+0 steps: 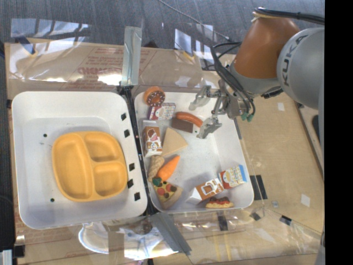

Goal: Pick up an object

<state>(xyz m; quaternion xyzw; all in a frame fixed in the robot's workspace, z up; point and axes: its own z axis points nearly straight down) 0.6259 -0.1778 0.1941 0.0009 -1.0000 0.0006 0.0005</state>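
The right bin (242, 164) holds several toy foods. Among them are a chocolate donut (155, 97), a hot dog (186, 120), a cheese wedge (174, 141), a carrot (169, 167), a pizza slice (167, 192) and two small cartons (210, 188) (234, 176). My gripper (204, 114) hangs over the bin's upper right part, just right of the hot dog. It is open, with one finger (199, 99) toward the back and the other (209, 128) toward the front. Nothing is held between them.
The left bin (27, 115) holds a yellow divided plate (88, 164). A snack packet (152, 139) and a small box (165, 111) lie along the right bin's left wall. Another flat food piece (219, 202) lies by the front rim. Clear plastic sheeting surrounds both bins.
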